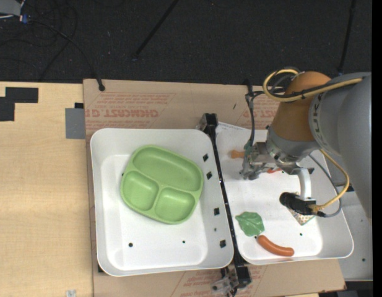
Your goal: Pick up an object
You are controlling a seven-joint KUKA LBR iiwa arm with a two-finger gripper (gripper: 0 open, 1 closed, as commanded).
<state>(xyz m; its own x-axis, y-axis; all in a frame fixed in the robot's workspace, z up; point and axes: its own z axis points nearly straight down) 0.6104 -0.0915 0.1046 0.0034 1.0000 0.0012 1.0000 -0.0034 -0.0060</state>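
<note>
Camera view, looking down on both bins.

- Arm (302, 116) comes in from the right; gripper (251, 167) is low over the right bin (327, 234), at its far-left part. Open or closed: can't tell, wrist body blocks it. Nothing seen held.
- Nearest obj: small orange piece (236, 154), just beside gripper on the side twd the divider, a bit farther up the bin. Part hidden, shape unclear.
- Green leaf (249, 222): nearer the camera than the gripper, close to the divider, apart from it. Lies flat.
- Sausage (275, 247): beyond the leaf, near the bin's front wall, farthest of the three from the gripper. Lies at a slant.
- Left bin (153, 240), across the divider from the gripper: green plate (161, 184), 3 compartments, well apart.

Handling (judgement):
- All three small objs prob. light toy food.
- Sausage looks the best bet: rounded, smooth, likely firm. Take across its mid-length, jaws square to the long axis. May roll or squirt out if pinched off-centre.
- Leaf: thin, prob. floppy, little height to grip. Edge pinch only.
- Orange piece: closest, but too little shows to pick a hold.
- Plate: stiff, wide. Only the rim is grippable, and it would tip.
</note>
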